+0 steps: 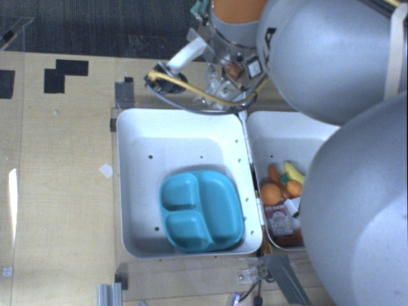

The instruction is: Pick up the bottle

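Arm (331, 50): most of the right side of the view is covered by it, and part of the right bin (287, 132) is overhung. Bench (64, 171): flat pale wood, with black marks at the far left.

Left bin (137, 132): white and shallow; a blue divided plate (201, 209) is seated low in it. Its smooth floor is judged slick, so things may skid if nudged.

Gripper (224, 75): parked above the far rims of the bins, well apart from the target. Whether it is released or clenched cannot be told; nothing is seen held.

Bottle (279, 223): lying at the near left corner of the right bin, dark red-brown with a pale label, partly hidden by the arm. It is judged light, fairly stiff plastic, smooth and prone to rolling. A grip across the labelled body is advised, not the ends.

Room is tight: the bin wall is just beside it and an orange fruit (272, 194) is touching or nearly so. A yellow piece (293, 171) is seen behind.
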`<state>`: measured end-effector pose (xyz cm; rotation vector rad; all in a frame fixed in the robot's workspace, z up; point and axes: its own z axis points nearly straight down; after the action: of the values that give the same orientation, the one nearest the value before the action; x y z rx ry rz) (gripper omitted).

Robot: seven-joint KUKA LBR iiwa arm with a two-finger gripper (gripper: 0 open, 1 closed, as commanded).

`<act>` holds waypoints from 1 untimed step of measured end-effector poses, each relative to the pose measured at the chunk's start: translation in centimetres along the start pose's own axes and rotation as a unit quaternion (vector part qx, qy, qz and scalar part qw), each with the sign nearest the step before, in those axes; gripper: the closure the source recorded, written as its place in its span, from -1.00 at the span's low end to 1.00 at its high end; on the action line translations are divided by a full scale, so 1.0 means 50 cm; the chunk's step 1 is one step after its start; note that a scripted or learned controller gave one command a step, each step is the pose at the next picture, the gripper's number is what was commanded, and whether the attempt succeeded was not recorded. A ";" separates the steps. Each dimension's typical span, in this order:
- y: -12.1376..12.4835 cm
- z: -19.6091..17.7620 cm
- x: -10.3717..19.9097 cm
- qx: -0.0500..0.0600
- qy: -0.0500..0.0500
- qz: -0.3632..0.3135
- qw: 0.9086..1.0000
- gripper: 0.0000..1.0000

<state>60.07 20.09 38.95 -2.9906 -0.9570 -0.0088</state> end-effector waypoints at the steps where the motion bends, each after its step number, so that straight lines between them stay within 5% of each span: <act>1: 0.040 -0.093 0.124 0.000 0.001 0.204 0.979 1.00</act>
<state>66.25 22.03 43.64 -3.1219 -0.3267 -0.0113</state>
